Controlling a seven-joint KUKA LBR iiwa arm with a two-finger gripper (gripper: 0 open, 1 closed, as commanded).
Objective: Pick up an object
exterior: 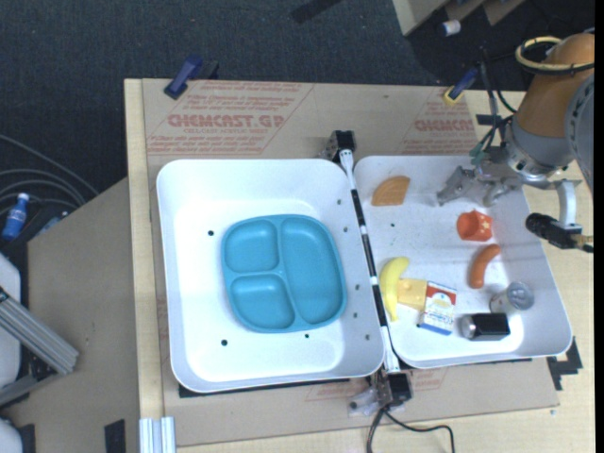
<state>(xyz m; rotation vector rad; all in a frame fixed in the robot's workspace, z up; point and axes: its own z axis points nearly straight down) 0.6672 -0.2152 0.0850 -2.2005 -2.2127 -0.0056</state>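
Observation:
My gripper (469,193) hangs over the far part of the right bin (547,333), its fingers spread open with nothing between them. An orange bread-like piece (391,190) lies to its left. A red lumpy object (475,225) sits just in front of it, apart from the fingers. Further forward lie an orange sausage (482,264), a yellow banana (391,274), a yellow cheese wedge (411,293), a small printed box (437,309), a black block (485,326) and a grey round piece (518,296).
The left bin (189,347) holds a blue divided plate (282,272). The grey arm with its orange band (552,97) comes in from the upper right, with a black cable part (557,229) at the right bin's edge. A divider rail (363,243) runs between the bins.

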